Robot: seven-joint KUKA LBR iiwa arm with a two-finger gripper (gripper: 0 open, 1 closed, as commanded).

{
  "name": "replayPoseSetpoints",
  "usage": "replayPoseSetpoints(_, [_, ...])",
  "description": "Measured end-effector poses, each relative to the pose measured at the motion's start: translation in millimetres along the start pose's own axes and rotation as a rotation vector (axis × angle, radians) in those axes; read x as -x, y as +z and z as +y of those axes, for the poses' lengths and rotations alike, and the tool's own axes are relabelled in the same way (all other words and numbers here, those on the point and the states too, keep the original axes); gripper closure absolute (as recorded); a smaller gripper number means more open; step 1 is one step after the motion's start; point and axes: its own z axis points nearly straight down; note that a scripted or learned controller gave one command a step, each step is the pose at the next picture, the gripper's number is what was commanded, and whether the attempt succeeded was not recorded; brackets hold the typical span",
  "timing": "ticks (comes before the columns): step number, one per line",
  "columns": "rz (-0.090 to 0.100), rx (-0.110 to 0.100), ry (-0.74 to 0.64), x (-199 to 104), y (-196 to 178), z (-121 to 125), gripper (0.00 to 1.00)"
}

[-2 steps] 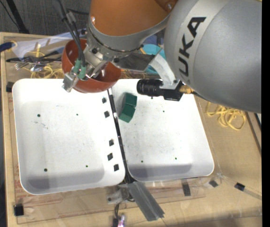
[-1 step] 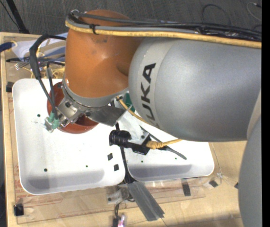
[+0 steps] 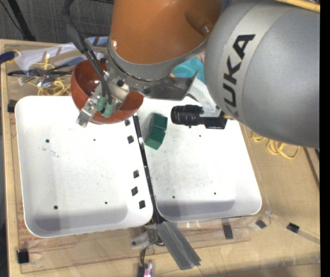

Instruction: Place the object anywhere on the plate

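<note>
A red-brown plate (image 3: 82,88) with a raised rim sits at the far edge of the left bin (image 3: 66,172), partly hidden by the arm. My gripper (image 3: 95,111) hangs over the plate's near rim, pointing down and to the left. A dark green block (image 3: 156,130) lies in the right bin (image 3: 205,172), close to the divider and about a hand's width right of the gripper. The view shows no object between the gripper's tips.
The arm's big grey and orange body covers the far part of both bins. A cyan object (image 3: 188,69) peeks out behind the arm. Yellow cables and cutlery (image 3: 40,77) lie on the bench beyond the left bin.
</note>
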Motion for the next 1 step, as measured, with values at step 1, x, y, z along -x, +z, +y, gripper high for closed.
replayPoseSetpoints(1, [0.004, -0.008, 0.025, -18.4, 241.5, 39.2, 1.00])
